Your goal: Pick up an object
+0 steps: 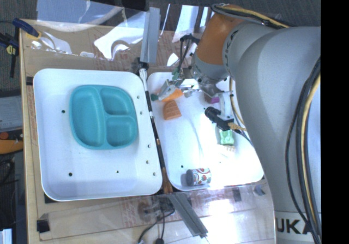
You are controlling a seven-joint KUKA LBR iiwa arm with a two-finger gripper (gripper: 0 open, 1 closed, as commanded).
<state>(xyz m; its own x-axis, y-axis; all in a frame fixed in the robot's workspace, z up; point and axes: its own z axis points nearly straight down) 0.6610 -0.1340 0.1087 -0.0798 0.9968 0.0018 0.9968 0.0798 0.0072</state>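
A grab could miss or shove the orange block (pixel 172 110) against the wall of the right bin (pixel 245 167), since the block lies just beside the tool (pixel 179 81) in a crowded far corner; the grey arm (pixel 262 73) bends down from the right, and whether the tool is open or closed cannot be told.

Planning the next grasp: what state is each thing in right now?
Tray: right way up, flat in left bin.
Orange block: lying loose in right bin.
Can: on its side, right bin's near edge.
Green packet: flat, right bin, beside the arm.
Gripper: low over right bin's far end.
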